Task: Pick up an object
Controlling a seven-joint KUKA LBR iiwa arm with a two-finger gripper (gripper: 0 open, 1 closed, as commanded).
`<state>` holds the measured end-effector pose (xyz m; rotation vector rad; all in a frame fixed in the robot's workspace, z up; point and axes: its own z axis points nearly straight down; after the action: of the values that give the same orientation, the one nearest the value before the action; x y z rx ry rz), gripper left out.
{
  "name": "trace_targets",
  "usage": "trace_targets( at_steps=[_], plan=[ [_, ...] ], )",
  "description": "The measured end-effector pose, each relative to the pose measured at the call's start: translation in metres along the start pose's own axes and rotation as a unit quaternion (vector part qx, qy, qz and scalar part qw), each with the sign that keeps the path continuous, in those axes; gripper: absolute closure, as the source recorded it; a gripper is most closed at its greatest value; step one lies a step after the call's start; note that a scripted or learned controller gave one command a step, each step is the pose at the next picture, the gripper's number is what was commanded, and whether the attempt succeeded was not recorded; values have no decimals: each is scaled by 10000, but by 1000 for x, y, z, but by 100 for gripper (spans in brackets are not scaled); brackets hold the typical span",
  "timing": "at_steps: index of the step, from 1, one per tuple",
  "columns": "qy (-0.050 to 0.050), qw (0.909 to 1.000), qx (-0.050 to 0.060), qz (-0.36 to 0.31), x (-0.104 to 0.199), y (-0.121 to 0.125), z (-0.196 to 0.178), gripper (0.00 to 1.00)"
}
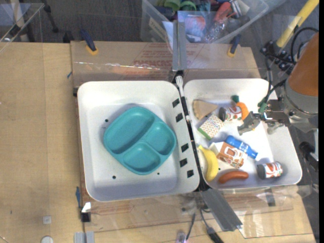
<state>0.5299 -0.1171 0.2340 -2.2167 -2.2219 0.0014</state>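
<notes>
Right bin (283,140) crowded toward its left wall: banana (210,162), sausage (233,176), can (270,170), cartons with unreadable labels, gripper (251,122) above its upper middle, finger state indiscernible, left bin (96,176) holding teal divided plate (139,139), margins open.

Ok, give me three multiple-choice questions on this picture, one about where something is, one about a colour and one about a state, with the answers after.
1. Where does the divided plate lie?
A. In the left bin
B. In the right bin
C. On the bench outside the bins

2. What colour is that plate?
A. Red
B. Teal
C. Yellow

3. How does the banana lie in relation to the gripper?
A. Clamped in the gripper
B. Hanging from the gripper above the bin
C. On the bin floor, apart from the gripper

Answers: 1 A, the plate sits alone on that bin's white floor. 2 B, it is blue-green all over. 3 C, the banana rests by the divider while the gripper is further right.
</notes>
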Motion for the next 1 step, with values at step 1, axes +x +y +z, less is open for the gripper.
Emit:
trace_targets(
  at_steps=[1],
  plan=[
    [-12,9998,-81,-182,-15,46,143,0]
  ],
)
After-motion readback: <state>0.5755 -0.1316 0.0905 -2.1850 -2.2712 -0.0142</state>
